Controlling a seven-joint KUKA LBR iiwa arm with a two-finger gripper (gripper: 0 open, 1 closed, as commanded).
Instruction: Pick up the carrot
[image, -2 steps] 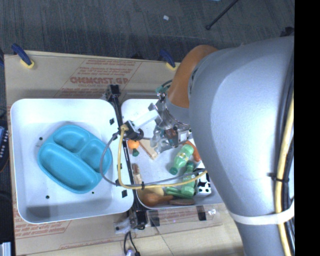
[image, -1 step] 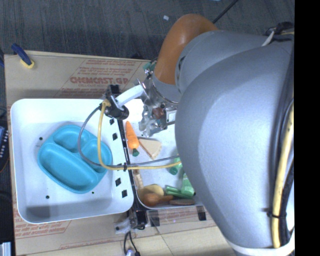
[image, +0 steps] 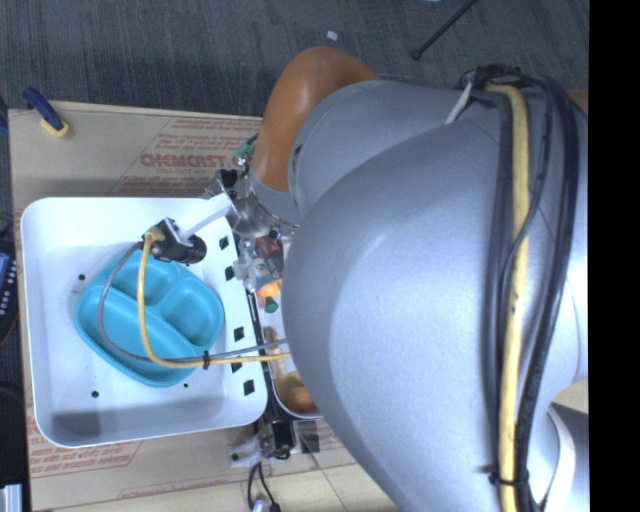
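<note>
We located a small orange piece, which we took to be the carrot (image: 267, 292), in the narrow strip of the right-hand shallow white bin (image: 290, 385) left visible beside the arm. Most of it was hidden, so the identification remained a judgement. A rounded brownish object (image: 292, 392) lay in the same bin, nearer the camera, and we could not tell what it was.

The gripper (image: 250, 245) sat just above the orange piece, close to the dividing wall between the two bins. Its mechanism was tangled visually with brackets and cabling, and we could not tell its state or whether anything was in it.

The grey arm with its orange band (image: 430, 290) covered nearly all of the right bin. A yellow cable and a grey hose (image: 143, 300) looped from the wrist out over the left-hand white bin (image: 50, 300), crossing above a light blue divided plastic tray (image: 150, 315) that lay tilted in it. Both bins rested on a cardboard-covered counter (image: 120, 150); a blue and yellow clamp-like item (image: 45, 110) lay at its far left corner.

We judged these risks:
- The carrot lay near the bin wall; a descent there could strike the wall or pinch only an edge of the carrot.
- The loose cable loop could snag the tray and drag it.
- The brownish object could be grasped by mistake.
</note>
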